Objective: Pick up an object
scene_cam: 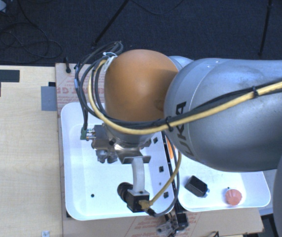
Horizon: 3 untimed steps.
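Poised over left bin [74, 147], mid-frame. Cannot tell state of gripper [112, 153] (tucked under the wrist). Should centre over block [196, 185], lower right, before descending straight.

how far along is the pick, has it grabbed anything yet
Done: nothing clearly; the black block and the red round piece lie loose in the right bin. In hand: the tool is low over the left bin, away from both pieces; whether it grips anything I cannot tell. Left: a visible grasp and a lift.
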Available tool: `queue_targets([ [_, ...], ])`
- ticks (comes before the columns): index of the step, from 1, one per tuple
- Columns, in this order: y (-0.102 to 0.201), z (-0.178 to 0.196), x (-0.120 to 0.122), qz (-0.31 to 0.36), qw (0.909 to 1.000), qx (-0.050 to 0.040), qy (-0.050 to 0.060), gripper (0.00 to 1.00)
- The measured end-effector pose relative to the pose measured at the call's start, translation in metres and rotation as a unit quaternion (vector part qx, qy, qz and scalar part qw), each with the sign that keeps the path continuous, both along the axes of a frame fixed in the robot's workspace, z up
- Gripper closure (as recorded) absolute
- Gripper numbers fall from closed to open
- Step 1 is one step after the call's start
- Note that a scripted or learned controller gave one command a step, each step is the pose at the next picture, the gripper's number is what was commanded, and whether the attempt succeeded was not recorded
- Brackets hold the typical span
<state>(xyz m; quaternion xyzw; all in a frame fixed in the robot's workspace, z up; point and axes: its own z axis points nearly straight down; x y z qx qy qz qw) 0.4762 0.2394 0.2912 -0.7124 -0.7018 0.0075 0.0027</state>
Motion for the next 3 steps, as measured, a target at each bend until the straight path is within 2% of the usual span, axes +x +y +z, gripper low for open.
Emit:
queue_targets([
  [1,-0.002,0.009,0.001,-0.003,1.0,-0.0012,0.002,1.0],
  [2,-0.001,0.009,0.001,-0.004,1.0,-0.0011,0.002,0.0],
  [3,0.004,0.195,0.037,0.009,0.9998,0.0062,-0.014,0.0],
])
